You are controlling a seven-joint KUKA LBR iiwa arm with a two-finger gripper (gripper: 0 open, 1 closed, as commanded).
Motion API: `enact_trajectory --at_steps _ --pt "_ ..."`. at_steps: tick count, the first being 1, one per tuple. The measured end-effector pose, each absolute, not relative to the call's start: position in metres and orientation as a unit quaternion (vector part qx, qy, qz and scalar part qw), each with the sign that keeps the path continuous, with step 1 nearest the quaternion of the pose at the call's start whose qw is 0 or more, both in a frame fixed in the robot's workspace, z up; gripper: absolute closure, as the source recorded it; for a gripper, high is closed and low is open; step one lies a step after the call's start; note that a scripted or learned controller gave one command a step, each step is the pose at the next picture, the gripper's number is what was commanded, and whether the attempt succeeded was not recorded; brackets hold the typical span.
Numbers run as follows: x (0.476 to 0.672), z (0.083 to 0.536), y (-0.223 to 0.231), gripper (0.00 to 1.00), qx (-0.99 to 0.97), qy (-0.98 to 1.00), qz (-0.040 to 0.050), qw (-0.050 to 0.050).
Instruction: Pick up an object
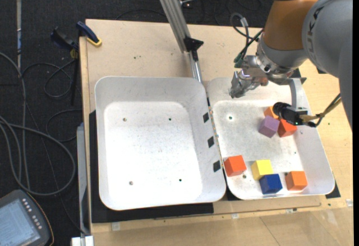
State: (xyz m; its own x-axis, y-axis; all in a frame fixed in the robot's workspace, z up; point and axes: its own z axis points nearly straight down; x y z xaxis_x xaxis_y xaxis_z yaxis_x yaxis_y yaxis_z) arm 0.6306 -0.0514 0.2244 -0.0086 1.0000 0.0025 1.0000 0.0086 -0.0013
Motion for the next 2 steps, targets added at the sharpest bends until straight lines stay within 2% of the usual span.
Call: enact_trajectory --at_steps 1,2 --pt "0.619 0.218 0.002 1.00 -0.704 -0.710 -0.0001 0.002" --pt "0.617 0.228 0.065 1.00 -0.704 -0.710 -0.0014 0.000"
